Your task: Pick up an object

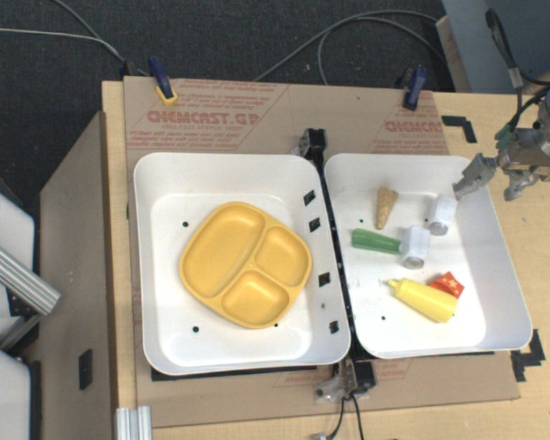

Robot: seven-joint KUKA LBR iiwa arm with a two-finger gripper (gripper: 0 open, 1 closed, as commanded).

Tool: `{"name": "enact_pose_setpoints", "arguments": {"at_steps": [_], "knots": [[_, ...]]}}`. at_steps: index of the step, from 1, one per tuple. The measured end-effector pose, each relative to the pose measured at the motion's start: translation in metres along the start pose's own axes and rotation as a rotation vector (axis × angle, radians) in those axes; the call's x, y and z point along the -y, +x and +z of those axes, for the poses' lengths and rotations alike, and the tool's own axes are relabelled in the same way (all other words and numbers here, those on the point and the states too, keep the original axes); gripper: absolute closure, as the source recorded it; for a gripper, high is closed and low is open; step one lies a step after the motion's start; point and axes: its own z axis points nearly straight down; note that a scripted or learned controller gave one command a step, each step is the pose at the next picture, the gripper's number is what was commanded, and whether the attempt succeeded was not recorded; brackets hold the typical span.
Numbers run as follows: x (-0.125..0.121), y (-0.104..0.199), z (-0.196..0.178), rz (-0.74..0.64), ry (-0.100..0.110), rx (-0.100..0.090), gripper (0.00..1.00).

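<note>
the light wooden bench (82,246) is carrying a brown cardboard sheet with red lettering (211,117), clipped at its far edge by two blue clamps (162,79), and on it two shallow white bins are sitting side by side. the left white bin (156,328) is holding a yellow three-compartment plastic plate (246,264). the right white bin (504,319) is holding a yellow squeeze bottle with a red cap (426,298), a green cylinder (376,241), a tan cone (385,206) and two small grey-white pieces (415,244), all lying apart from the pincer. the pincer (495,177) is hovering over the right bin's far right rim, its two grey fingers (467,178) spreading apart and gripping nothing. dark carpet is lying beyond the bench, with black cables (64,16) trailing across it.
</note>
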Motion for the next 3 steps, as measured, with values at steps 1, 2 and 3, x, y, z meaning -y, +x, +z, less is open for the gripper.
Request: {"name": "enact_pose_setpoints", "arguments": {"at_steps": [1, 2, 3], "knots": [[-0.002, 0.001, -0.007, -0.003, -0.012, 0.003, 0.00], [-0.001, 0.006, 0.040, -0.003, -0.008, 0.001, 0.00], [-0.010, 0.004, 0.102, -0.003, -0.006, 0.001, 0.00]]}}
